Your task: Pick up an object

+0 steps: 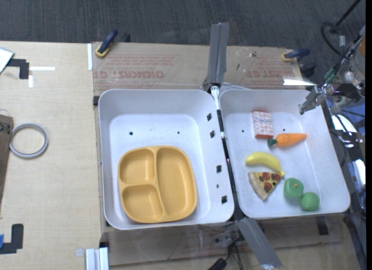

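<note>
Two shallow white bins sit side by side on the table (52, 205). The left bin (110, 118) holds a yellow divided plate (157, 184), lying toward its 6 o'clock side. The right bin (325, 147) carries the toy foods. A red-and-white carton (263, 124) lies near the bin's centre toward 12 o'clock, and an orange carrot (289, 140) lies just beside it at 4 o'clock, its green top pointing to 9 o'clock. A banana (263, 160) lies below them, with a pizza slice (264, 183) touching it at 6 o'clock. A green apple (293, 189) sits just beside the slice at 3 o'clock, and a green ball (310, 201) rests close to the apple at 4 o'clock.

The gripper (311, 101) hangs over the right bin's 2 o'clock corner, well apart from every item; whether it is apart or together cannot be told. A roll of tape (27, 140) lies on the table at 9 o'clock of the left bin.
</note>
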{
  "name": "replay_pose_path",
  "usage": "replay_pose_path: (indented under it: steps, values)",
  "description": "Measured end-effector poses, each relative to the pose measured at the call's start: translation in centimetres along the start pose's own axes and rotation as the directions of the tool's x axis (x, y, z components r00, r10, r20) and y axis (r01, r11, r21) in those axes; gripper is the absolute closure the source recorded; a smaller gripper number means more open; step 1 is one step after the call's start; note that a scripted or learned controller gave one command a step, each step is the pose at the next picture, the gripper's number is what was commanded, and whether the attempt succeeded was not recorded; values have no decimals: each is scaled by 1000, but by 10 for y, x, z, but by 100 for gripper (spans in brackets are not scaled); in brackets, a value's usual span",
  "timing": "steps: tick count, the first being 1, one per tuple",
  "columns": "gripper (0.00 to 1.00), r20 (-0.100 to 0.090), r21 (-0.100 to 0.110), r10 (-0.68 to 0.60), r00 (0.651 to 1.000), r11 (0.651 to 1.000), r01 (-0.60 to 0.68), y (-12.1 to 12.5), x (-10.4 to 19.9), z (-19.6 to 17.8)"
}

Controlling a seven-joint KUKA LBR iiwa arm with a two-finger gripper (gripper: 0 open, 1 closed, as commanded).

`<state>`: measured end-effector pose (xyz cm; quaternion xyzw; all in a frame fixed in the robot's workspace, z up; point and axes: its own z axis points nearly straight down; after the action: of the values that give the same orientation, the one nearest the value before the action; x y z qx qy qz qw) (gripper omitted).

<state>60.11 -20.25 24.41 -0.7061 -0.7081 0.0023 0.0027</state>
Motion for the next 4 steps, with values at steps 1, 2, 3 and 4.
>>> replay_pose_path:
  steps: [1, 2, 3, 4]
  values:
    - [0, 1, -3, -27, 1000, 1000, 27, 14, 49, 140]
    - [0, -1, -1, -43, 999, 999, 43, -31, 17, 156]
    - [100, -1, 2, -41, 999, 999, 41, -31, 16, 150]
    - [100, -1, -1, 123, 992, 992, -123, -119, 20, 157]
